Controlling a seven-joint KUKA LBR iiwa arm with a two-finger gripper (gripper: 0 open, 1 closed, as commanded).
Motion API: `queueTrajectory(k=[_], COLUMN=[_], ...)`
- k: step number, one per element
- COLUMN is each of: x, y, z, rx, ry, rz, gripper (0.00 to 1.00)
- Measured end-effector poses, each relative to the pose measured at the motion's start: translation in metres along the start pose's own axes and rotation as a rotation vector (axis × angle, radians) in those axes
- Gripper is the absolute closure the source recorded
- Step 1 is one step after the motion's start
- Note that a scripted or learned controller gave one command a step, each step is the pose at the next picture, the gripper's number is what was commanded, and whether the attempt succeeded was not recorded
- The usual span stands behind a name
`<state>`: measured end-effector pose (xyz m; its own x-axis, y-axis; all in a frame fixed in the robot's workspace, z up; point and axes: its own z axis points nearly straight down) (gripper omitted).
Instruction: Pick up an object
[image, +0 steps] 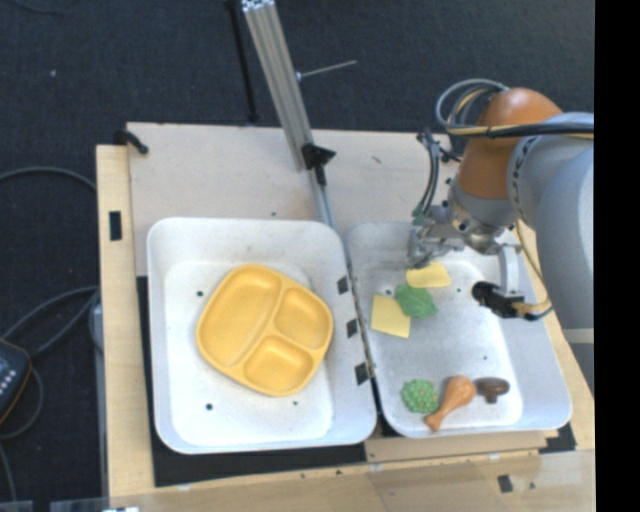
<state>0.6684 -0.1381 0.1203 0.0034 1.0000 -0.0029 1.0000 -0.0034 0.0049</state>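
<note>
— What does the arm (560, 200) look like, there at the right of the frame?

— Pale grey, thick and rounded, with a glossy orange band (505, 140) bulging above the wrist.

— Any cabling?

— Grey cables (470, 100) loop over the orange band at upper right; thinner dark wires run down beside the metallic wrist. A small black fitting (497, 297) juts out lower down.

Yellow divided plate (265, 328), white bins (180, 250), green broccoli (419, 395), tan drumstick (450, 398), brown mushroom (491, 387), yellow cheese slices (391, 316)
</note>
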Motion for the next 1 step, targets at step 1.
queueTrajectory(k=[1], x=[-0.0019], y=[-0.0037], z=[-0.064], rx=[-0.003], ry=[0.001], rz=[0.0], gripper=[1.0])
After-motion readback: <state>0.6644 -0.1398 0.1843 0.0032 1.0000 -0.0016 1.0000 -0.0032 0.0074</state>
